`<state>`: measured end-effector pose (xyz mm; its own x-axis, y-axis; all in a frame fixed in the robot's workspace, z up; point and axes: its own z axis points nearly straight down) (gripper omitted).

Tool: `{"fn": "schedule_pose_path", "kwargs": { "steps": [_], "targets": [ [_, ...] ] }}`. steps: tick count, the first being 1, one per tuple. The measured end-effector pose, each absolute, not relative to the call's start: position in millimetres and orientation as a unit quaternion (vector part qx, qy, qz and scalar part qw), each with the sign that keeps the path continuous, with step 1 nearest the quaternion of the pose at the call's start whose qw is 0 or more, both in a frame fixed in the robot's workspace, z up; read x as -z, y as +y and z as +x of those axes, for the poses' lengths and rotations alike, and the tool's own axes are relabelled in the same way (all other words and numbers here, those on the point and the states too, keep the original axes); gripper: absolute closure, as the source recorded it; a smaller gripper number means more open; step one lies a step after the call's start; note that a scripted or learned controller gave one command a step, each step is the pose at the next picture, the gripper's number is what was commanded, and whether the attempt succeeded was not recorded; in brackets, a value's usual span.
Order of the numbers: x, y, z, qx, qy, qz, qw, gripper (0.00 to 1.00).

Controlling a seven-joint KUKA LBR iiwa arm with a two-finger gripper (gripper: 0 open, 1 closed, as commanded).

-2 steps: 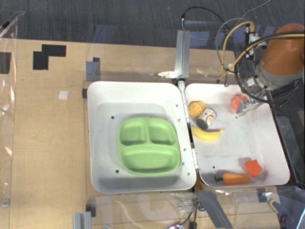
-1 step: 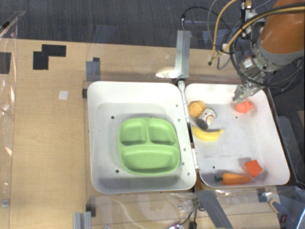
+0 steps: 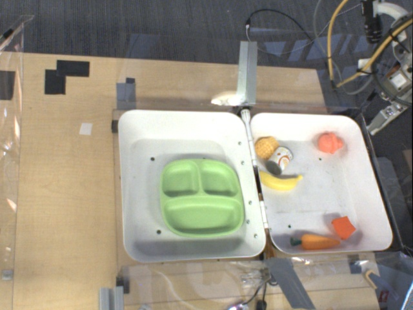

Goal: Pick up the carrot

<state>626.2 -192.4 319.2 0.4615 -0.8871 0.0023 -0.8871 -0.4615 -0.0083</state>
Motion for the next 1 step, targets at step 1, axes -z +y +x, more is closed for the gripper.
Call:
{"fn": "schedule_pose_path", "kwargs": {
  "steps": [1],
  "targets": [
    [-247.9, -193.4, 670.1, 0.0016, 0.451, -0.892, 0.003, 1.0]
  ]
}}
